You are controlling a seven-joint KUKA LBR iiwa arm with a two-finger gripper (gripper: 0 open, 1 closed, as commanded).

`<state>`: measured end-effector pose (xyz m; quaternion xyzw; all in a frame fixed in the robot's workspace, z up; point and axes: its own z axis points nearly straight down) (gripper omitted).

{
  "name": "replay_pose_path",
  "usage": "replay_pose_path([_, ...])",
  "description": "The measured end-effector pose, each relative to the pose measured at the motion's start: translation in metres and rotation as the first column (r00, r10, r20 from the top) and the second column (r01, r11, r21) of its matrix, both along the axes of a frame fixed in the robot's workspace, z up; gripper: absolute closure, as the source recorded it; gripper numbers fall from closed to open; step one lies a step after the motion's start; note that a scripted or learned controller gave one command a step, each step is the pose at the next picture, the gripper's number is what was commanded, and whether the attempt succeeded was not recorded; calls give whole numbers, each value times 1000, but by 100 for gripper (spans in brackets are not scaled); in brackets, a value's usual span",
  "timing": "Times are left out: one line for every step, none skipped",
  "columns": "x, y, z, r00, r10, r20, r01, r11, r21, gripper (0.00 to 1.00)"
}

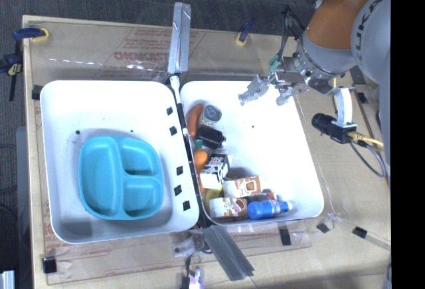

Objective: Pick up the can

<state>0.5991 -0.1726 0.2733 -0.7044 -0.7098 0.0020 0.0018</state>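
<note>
Gripper [267, 90] sat over the far edge of the right bin [279, 141], fingers spread wide, nothing between them. Can [212, 113] was in the right bin near its far-left corner, well apart from the gripper, top facing up, just beside an orange carrot-like item [193, 119] against the bin's left wall. Black object [210, 137] lay just toward the near side of the can. Cartons [229, 191] and a blue bottle [269, 208] crowded the bin's near-left corner. Left bin [60, 108] held a blue divided tray [121, 176].
</note>
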Motion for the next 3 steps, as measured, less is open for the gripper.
replay_pose_path([-10, 48, -117, 985, 170, -1, -170, 985, 1, 0])
replay_pose_path([9, 37, -183, 983, 184, -1, -184, 983, 1, 0])
replay_pose_path([-66, 11, -183, 998, 61, 1, -61, 998, 1, 0])
